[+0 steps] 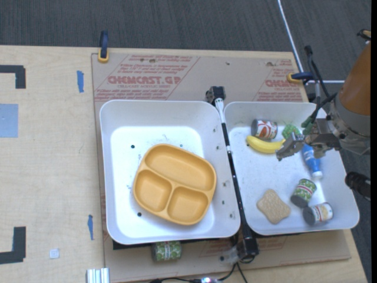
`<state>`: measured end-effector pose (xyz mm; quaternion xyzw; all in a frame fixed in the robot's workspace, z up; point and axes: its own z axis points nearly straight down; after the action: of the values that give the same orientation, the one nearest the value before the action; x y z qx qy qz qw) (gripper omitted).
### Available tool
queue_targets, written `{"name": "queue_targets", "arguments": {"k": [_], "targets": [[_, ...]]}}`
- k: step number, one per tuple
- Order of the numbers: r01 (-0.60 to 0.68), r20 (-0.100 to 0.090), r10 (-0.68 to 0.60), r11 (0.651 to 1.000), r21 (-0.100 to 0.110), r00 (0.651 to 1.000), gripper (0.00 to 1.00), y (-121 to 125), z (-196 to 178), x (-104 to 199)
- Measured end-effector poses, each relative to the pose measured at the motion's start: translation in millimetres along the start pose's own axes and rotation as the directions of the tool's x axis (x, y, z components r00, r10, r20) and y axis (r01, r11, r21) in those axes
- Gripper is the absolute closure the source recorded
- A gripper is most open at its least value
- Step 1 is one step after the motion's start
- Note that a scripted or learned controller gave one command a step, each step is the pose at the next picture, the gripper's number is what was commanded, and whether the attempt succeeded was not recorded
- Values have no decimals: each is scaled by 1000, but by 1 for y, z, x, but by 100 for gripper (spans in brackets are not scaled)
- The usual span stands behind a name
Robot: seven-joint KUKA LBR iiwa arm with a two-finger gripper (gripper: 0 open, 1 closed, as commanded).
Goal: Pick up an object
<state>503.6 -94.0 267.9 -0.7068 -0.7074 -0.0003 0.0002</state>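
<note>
Taking the right bin [353,217] as the landmark: outside it, toward the front edge of the bench and below the left bin [112,158], a small green can [168,251] lies on its side. In the right bin's front part lie a tan cracker [273,206] and, to its right, two small cans, one with a green label [304,191] and one with a white label [318,213], both tipped over.

Further back, near the bin's right side, a blue and white bottle [312,161] lies with its long axis running from back-left to front-right, the white cap toward the front. A yellow banana [264,145] lies across the bin, its long axis left to right, curved ends up toward the back. Behind it is a red and white can [265,128], and a green piece [290,132] is beside that.

The gripper [293,147] sits just right of the banana's end; I cannot tell how far it is open, or whether it has anything.

The left bin holds an orange divided plate [175,184].
</note>
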Motion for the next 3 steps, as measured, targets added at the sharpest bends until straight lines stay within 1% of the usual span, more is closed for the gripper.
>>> {"name": "queue_targets", "arguments": {"k": [1, 2, 3], "targets": [[-2, 1, 2, 1000, 2, 1000, 0, 85, 101, -39], [0, 1, 0, 1000, -4, 1000, 0, 105, 181, -10], [-2, 2, 2, 1000, -7, 1000, 100, 106, 170, -11]]}}
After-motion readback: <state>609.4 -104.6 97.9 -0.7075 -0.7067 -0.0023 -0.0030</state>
